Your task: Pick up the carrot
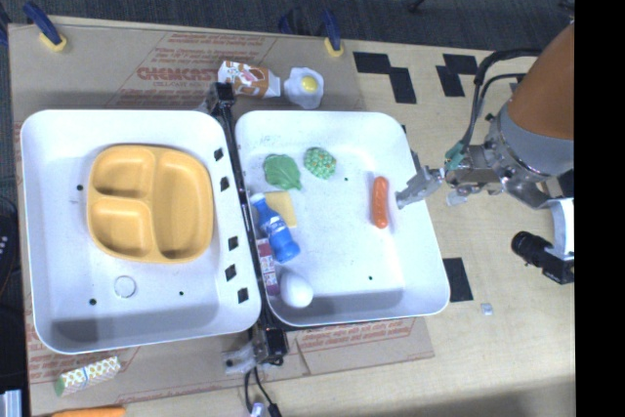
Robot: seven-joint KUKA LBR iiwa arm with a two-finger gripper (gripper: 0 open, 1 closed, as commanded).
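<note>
Here: two white bins. Right bin (415,254) holds one carrot (379,201) near its right wall. Left bin (39,210): one yellow tray (151,200). Gripper (410,190) beside carrot; grip state cannot be told.

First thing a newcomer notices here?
Probably the yellow divided plate in the left bin. Next, the orange carrot lying near the right bin's right edge, with the claw just beside it at the rim, not holding it.
</note>
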